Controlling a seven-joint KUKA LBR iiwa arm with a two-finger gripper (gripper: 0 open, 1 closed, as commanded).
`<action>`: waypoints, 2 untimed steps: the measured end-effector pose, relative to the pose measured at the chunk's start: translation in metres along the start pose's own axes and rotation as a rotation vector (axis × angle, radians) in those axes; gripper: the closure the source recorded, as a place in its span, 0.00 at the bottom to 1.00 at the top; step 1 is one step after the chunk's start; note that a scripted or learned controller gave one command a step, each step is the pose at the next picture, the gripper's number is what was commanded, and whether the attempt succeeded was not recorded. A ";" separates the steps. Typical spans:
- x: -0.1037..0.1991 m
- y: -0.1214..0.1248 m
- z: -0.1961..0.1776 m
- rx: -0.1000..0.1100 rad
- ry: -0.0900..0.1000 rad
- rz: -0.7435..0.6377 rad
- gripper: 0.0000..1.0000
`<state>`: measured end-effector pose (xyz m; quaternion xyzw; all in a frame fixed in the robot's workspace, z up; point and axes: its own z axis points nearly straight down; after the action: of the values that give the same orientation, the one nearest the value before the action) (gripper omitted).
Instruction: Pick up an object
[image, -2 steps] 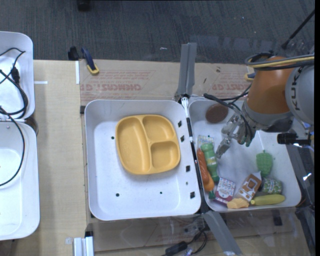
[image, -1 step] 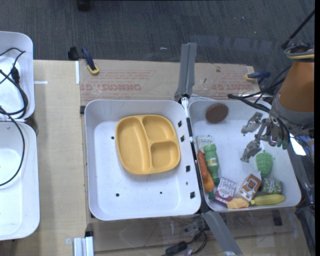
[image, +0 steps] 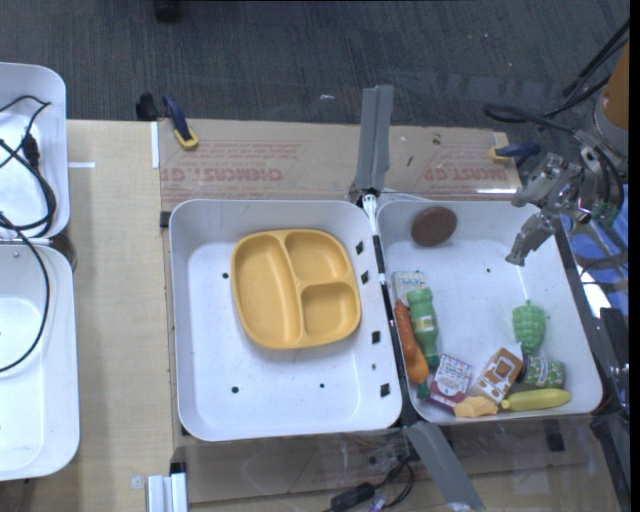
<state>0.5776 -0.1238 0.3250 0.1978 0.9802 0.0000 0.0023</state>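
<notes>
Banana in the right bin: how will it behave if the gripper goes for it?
The banana looks like a smooth toy, so probably light and stiff, perhaps slippery. It lies flat against the right bin's near wall, beside a small carton, so it may slide along the wall rather than lift cleanly.

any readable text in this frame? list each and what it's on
"CHEMCAST GP": red print, upside down and mirrored, on the brown sheet behind the left bin; partly legible.
The same print repeats behind the right bin, less clear.
Small packets and and the green bottle: labels too small to read.
</notes>
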 end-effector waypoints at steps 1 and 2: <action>-0.001 0.000 -0.009 -0.001 -0.003 0.003 1.00; -0.001 0.000 -0.009 0.000 -0.002 0.003 0.00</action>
<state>0.5787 -0.1248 0.3338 0.1991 0.9800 0.0000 0.0035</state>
